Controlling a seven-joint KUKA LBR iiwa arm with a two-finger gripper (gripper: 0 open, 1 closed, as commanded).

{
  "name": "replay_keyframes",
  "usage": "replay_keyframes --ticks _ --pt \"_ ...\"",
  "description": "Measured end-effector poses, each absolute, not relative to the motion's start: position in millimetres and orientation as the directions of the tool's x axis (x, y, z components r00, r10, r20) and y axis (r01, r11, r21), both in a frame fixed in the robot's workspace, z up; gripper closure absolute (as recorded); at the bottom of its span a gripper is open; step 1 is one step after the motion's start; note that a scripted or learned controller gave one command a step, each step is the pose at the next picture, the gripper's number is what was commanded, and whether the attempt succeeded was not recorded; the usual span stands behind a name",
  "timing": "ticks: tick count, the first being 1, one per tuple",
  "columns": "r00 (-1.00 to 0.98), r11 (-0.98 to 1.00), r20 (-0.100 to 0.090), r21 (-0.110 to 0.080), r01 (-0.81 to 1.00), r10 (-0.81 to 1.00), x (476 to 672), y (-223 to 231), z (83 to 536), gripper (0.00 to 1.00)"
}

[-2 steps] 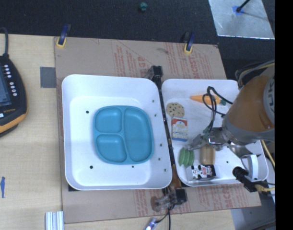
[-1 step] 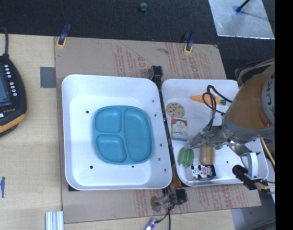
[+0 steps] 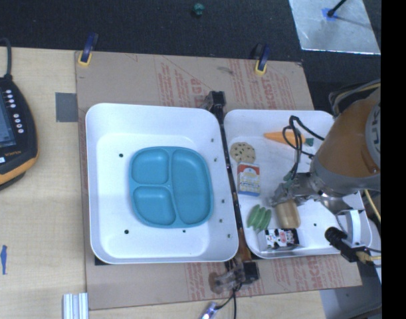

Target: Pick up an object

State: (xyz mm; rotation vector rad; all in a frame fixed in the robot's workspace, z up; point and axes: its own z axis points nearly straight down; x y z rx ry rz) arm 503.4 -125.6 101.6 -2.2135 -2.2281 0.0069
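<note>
My gripper hangs low over the right bin, reaching in from the right under the grey arm with its orange band. Directly beneath its tip lies a tan, bread-like piece. Left of that lies a green vegetable piece, and a black and white packet lies at the bin's front. A small red and white carton, a round cookie and an orange carrot lie farther back. From this view I cannot make out whether the gripper touches the tan piece.
The left bin holds a blue divided plate. A teach pendant rests at the bench's left edge. Cables loop off the arm over the right bin's back. Clamps pin the cardboard at the far edge.
</note>
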Motion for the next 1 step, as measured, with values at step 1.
replay_keyframes --ticks 1 --pt "-0.005 0.005 0.001 -0.002 1.000 1.000 569.1 -73.9 192.2 1.00"
